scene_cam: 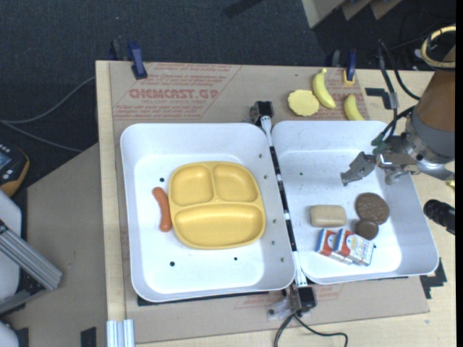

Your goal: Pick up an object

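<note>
In the right bin (311, 147) lie a tan bread-like block (328, 215), a round brown cookie (372, 207), a smaller brown piece (367, 230) and a red, white and blue carton (345, 245). My gripper (373, 169) hangs over the bin's upper right part, above and behind the cookie. Its fingers (356, 171) are spread open with nothing between them. The left bin (145, 266) holds a yellow divided plate (215, 204) and an orange sausage (163, 208) just left of the plate.
On the bench behind the right bin lie two toy bananas (325, 89) (352, 108) and a yellow round piece (303, 103). Cables run near the arm at the right. A black divider (278, 186) separates the bins.
</note>
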Controlling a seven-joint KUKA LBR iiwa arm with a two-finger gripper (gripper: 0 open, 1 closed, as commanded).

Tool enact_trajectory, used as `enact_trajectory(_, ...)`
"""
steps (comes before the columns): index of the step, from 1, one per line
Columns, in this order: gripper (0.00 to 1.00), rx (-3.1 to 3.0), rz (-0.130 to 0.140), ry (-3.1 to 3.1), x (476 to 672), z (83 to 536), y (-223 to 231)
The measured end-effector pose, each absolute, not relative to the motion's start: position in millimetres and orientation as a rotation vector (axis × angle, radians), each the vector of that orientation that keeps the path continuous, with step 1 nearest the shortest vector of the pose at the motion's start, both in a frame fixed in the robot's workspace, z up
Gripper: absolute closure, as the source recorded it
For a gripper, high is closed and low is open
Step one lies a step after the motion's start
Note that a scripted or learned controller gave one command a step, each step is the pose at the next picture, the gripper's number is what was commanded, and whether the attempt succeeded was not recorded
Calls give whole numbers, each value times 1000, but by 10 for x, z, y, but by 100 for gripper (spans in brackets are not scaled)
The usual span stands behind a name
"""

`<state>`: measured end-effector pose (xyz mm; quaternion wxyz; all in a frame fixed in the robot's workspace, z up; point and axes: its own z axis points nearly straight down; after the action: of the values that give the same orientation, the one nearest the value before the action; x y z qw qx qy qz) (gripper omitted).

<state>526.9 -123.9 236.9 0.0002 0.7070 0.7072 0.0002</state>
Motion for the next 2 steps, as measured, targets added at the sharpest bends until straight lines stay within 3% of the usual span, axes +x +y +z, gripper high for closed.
enact_trajectory(1,0,2224,-5,2228,5431,1772,-1181)
enact_trajectory(2,0,2227,-5,2224,5237,793,-1165)
